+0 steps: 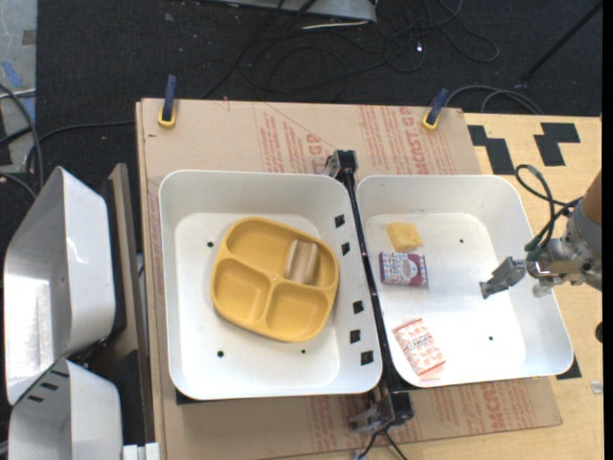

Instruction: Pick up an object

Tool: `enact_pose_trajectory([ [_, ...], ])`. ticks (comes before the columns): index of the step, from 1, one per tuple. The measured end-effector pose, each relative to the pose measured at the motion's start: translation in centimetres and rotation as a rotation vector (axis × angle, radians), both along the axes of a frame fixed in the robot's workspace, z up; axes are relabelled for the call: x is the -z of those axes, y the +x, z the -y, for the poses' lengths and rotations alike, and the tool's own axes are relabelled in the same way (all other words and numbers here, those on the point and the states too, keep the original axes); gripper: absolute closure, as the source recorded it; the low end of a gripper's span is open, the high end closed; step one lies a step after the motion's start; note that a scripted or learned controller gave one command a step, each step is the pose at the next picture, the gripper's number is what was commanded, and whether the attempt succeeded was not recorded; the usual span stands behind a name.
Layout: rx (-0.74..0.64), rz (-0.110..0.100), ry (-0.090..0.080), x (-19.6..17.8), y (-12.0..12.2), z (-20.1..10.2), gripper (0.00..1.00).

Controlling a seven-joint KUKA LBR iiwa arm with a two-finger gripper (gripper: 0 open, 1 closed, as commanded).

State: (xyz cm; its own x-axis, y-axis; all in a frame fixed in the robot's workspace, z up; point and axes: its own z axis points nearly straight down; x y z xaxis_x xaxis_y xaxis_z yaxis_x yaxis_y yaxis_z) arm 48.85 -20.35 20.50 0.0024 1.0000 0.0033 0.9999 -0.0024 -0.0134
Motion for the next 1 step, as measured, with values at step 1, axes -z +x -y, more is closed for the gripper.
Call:
enact_pose_trajectory([
  [1, -0.004, 0.013, -0.004, -0.66, 0.32, -0.06, 0.00],
])
